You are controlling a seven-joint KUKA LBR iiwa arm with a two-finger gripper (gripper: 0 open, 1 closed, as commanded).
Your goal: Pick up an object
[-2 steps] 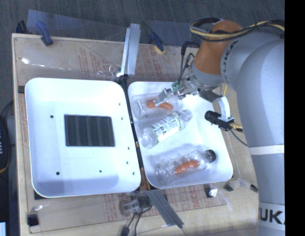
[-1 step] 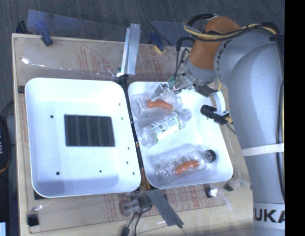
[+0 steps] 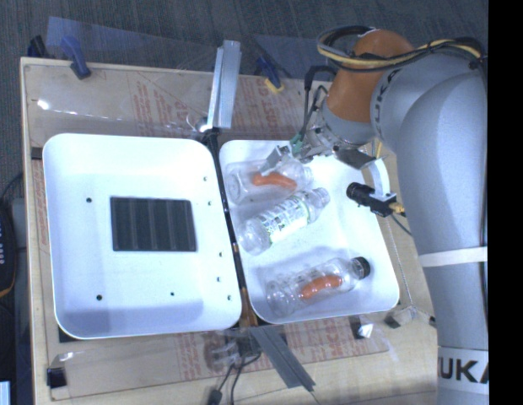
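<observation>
The right bin (image 3: 384,264) holds three clear items. A crumpled clear pack with an orange piece inside (image 3: 266,178) lies at the far end. A clear bottle with a white and green label (image 3: 283,218) lies slantwise in the middle. A clear bottle with orange contents and a black cap (image 3: 316,283) lies at the near end. My gripper (image 3: 290,151) reaches down from the right at the bin's far edge, just above and touching or nearly touching the clear pack. Nothing is visibly lifted.
The left bin (image 3: 76,167) has a dark ribbed rectangle (image 3: 153,224) in its floor. A metal bar (image 3: 223,83) stands at the far end between the bins. Blue clamps (image 3: 76,57) hold a clear sheet at the back. The arm's grey body (image 3: 439,167) overhangs the right side.
</observation>
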